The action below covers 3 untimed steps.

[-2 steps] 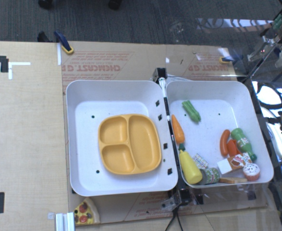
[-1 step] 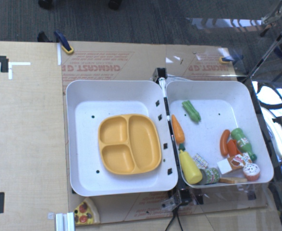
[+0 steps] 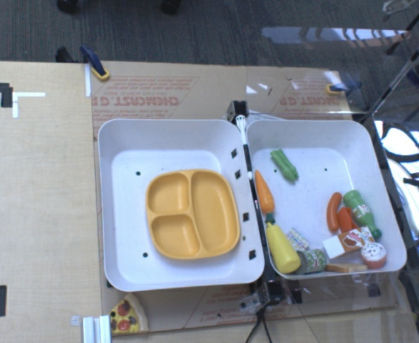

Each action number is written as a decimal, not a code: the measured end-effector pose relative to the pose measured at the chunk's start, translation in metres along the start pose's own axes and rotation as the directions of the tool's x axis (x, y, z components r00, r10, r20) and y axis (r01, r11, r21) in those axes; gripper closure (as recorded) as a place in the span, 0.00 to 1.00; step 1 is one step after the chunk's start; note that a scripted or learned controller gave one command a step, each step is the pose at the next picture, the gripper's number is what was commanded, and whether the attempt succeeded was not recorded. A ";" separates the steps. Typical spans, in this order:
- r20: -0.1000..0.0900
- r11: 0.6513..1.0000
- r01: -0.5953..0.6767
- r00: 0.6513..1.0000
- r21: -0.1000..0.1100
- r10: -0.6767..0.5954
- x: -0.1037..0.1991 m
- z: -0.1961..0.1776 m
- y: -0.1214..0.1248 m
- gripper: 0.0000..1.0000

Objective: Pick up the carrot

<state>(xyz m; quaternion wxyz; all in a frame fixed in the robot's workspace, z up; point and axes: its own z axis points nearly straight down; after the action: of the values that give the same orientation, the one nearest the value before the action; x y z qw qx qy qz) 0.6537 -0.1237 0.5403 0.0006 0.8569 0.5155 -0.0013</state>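
1. Carrot (image 3: 264, 194) lying in right bin (image 3: 316, 131), tight against its left wall, just above yellow mustard bottle (image 3: 280, 249).
2. Long axis running roughly up-down, green top pointing toward bottle.
3. Direction from gripper impossible to judge; finger state likewise cannot tell.
4. Wall beside it likely leaving little finger room.

Right margin of the camera view, the side the arm reaches in from: thin dark struts (image 3: 402, 56) run at a slant in the upper right corner. Below them, dark shapes (image 3: 417, 220) sit against bright glare and are cut by the frame edge. All of it is too clipped and too small to tell whether any is arm structure.
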 end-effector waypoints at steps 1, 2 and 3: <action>0.002 0.896 -0.444 0.896 0.003 0.444 -0.003 0.002 0.004 0.00; 0.001 0.635 -0.773 0.635 0.003 0.773 -0.015 0.001 0.007 0.00; 0.000 0.634 -0.773 0.634 0.003 0.773 -0.009 0.000 0.006 0.00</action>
<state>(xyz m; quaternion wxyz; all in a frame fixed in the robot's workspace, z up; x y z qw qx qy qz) 0.6546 -0.1343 0.5399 -0.0003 0.9951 0.0994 -0.0012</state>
